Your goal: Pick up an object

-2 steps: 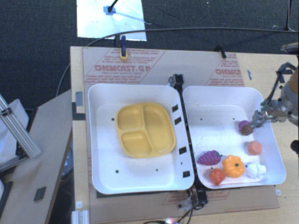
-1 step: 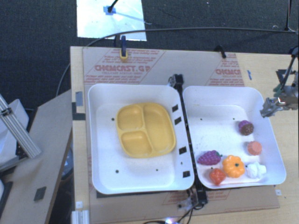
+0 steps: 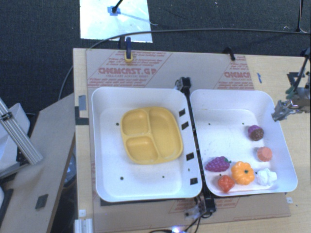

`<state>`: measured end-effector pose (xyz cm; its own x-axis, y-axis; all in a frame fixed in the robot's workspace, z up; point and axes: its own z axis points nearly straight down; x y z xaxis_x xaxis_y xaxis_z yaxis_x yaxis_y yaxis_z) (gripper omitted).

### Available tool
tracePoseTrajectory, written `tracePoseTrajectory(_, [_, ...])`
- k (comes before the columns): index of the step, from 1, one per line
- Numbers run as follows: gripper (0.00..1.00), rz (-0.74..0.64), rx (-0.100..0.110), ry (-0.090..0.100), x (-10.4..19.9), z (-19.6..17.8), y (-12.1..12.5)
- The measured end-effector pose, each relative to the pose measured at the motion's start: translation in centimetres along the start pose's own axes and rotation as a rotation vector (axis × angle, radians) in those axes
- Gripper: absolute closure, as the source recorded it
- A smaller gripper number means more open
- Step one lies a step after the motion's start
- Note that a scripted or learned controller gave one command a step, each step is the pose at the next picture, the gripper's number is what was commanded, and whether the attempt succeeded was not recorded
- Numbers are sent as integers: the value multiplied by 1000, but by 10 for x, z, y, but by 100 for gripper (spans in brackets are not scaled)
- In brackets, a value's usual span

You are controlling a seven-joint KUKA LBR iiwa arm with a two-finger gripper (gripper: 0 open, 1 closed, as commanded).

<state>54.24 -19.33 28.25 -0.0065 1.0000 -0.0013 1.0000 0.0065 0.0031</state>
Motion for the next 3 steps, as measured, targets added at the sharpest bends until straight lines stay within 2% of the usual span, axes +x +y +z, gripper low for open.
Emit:
tracePoseTrajectory(2, [100, -3, 0, 2, 90, 8, 21])
tracePoseTrajectory(3, [100, -4, 1, 3, 149, 8, 29])
